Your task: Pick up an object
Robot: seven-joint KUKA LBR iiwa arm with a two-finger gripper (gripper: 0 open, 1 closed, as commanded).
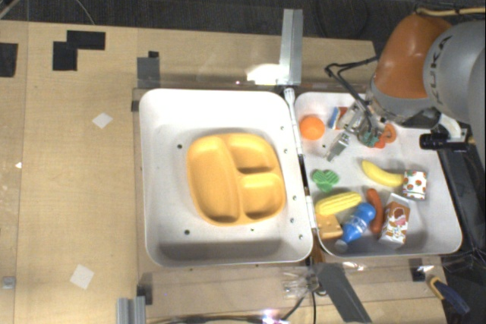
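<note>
Camera view looks down on two white bins side by side. A yellow divided tray (234, 178) lies in the left bin (159, 239). Over the right bin (448, 235), the gripper (339, 144) hangs in the upper part, between an orange ball (311, 127) and a banana (381, 174); whether its jaws are spread or closed I cannot tell, and nothing is visibly held. Below lie a green piece (326, 179), a corn cob (338, 203), a blue bottle (357, 225), a small carton (396, 222) and a small spotted box (414, 183).
</note>
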